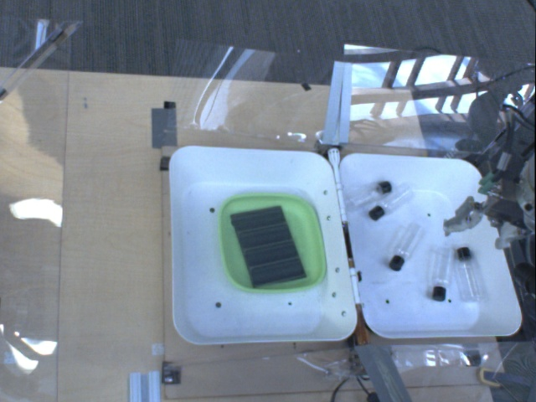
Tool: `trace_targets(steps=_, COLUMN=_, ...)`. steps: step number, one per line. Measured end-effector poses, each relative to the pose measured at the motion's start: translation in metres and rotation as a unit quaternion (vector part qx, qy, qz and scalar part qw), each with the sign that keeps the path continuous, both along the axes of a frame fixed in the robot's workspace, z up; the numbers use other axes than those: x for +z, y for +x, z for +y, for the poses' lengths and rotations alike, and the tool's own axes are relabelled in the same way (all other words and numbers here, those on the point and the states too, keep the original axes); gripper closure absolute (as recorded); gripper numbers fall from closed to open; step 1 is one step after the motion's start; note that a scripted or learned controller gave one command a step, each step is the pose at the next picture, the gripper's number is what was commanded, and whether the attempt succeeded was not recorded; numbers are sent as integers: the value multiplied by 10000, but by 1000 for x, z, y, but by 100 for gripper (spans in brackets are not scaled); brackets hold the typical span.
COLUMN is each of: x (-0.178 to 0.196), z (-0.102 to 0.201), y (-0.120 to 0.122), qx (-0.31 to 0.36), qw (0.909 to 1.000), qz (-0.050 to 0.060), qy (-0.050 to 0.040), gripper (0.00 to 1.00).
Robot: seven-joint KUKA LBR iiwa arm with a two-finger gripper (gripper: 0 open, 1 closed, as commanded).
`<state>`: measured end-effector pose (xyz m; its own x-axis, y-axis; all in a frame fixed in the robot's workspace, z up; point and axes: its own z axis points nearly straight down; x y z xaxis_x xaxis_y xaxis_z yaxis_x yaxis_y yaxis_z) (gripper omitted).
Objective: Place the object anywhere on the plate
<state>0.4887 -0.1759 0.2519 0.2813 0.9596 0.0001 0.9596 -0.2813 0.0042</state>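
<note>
- Hovering at the right rim of the right bin (494, 312): the pincer (469, 217), its grey fingertip (459, 221) pointing left over the bin floor; impossible to tell how wide the opening is, and nothing visibly sitting between the fingers.
- Lying just below the pincer, slightly left: a clear vial with a black cap (466, 270), cap end nearest the pincer, body stretching down and away.
- Resting just beside that one, on its left: a second capped vial (438, 276), cap at the lower end.
- Lying further left of the pincer and a little lower: a third vial (404, 247), tilted, cap at the lower left.
- Sitting well left of the pincer and slightly higher: two more vials (378, 199) close together near the bin's upper left corner, both with black caps showing.
- Sitting far left of the pincer, in the middle of the left bin (188, 308): a green square plate (311, 224).
- Lying on that plate, tilted a little: a dark ribbed rectangular block (266, 246), well apart from the pincer.
- Carrying both bins side by side: a pale wooden worktop (92, 224), extending far left of the pincer.
- Reaching in from behind the pincer at the right edge: dark arm hardware and cables (502, 141).
</note>
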Motion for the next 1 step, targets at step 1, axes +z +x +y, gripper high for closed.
trace_targets(steps=1, x=2, z=45, y=0, qx=-272, qw=9996, qz=-5, qy=5, gripper=0)
